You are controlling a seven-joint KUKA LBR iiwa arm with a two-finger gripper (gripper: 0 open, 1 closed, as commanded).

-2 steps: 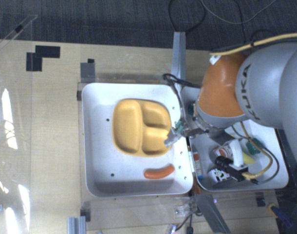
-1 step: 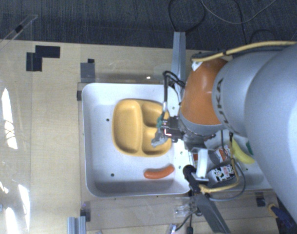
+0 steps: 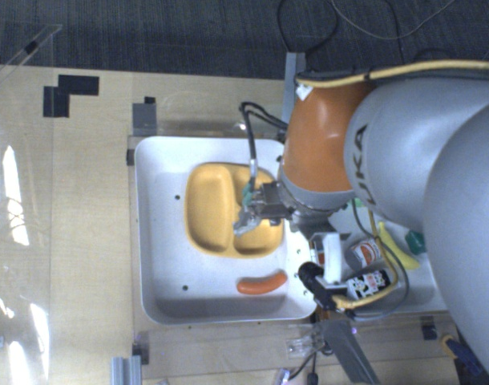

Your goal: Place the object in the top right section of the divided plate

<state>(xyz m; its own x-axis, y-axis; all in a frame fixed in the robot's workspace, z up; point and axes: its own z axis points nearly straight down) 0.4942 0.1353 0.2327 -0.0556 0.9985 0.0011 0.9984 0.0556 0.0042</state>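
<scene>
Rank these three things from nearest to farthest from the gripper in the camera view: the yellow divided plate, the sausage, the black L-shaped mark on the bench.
1. Yellow divided plate: directly under the gripper, in the left bin.
2. Sausage: below the plate in the picture, near the bin's front edge.
3. Black L-shaped mark: far up-left, on the bench outside the bin.

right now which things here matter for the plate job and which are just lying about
For the job:
plate
pincer
sausage, likely the object to place

Lying about:
can
banana
green thing
</scene>
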